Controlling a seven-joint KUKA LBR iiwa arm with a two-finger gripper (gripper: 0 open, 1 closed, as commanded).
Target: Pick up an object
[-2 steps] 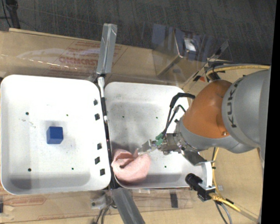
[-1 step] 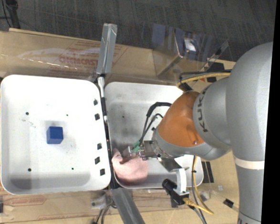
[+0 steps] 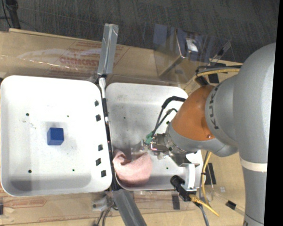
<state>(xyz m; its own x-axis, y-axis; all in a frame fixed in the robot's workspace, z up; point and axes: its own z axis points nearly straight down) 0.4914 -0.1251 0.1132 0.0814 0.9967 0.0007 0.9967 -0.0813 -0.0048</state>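
Two shallow white bins sit side by side on the desk [image 3: 35,42], split by a dark divider with black clips. The left bin [image 3: 11,173] holds a small blue cube [image 3: 56,136] lying alone on the floor, a little left of the bin's middle and well apart from the walls. The cube is solid blue with crisp edges, its top face slightly lighter than its sides.

In the right bin [image 3: 133,97], a soft pale pink object [image 3: 133,168] lies against the front wall near the divider. It is rounded and lumpy, like a cloth or plush bundle, with a curled fold at its left end and a matte, fuzzy surface.

The arm [image 3: 228,121] reaches in from the right, its orange band bent over the right bin. The gripper [image 3: 139,153] hangs low at the pink object's upper edge, seemingly touching it or just above it. Its fingers are dark and blurred against the shadowed bin floor, so how far apart they stand, and whether anything lies between them, cannot be told. Cables loop from the wrist toward the gripper.
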